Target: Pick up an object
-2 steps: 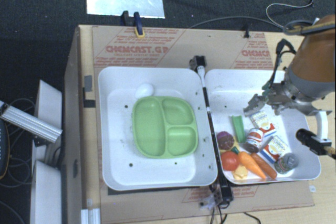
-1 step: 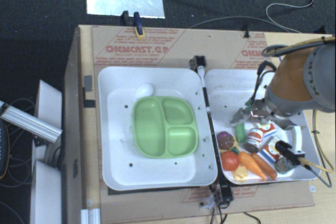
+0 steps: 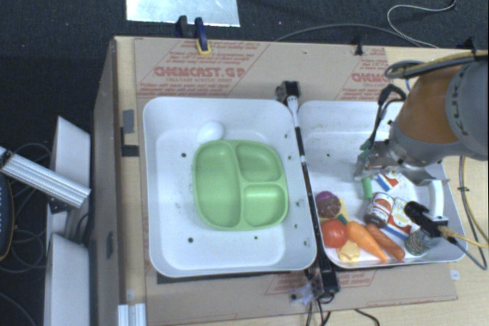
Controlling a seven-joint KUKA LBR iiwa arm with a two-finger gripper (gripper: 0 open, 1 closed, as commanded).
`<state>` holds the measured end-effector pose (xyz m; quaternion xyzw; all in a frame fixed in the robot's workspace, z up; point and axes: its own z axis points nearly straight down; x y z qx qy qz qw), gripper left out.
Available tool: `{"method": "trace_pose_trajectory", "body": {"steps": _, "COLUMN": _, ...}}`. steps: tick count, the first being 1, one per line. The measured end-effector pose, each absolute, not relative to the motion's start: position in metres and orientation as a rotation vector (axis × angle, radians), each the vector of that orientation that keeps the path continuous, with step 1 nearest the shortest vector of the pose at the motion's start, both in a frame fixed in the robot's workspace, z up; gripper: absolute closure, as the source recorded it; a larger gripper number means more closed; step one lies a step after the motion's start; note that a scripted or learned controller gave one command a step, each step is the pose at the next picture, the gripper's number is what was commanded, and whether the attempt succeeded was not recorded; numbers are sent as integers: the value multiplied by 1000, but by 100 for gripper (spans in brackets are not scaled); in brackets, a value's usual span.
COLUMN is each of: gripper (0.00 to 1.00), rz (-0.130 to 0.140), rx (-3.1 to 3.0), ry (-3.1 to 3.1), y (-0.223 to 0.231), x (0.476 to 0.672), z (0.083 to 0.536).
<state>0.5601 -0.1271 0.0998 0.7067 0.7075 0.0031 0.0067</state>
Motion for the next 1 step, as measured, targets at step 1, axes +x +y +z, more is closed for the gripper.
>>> {"method": "trace_pose_trajectory", "body": {"steps": 1, "gripper": 100, "rz": 5, "rx": 2214, "ry": 2224, "y": -94, "x": 584, "z": 203}}
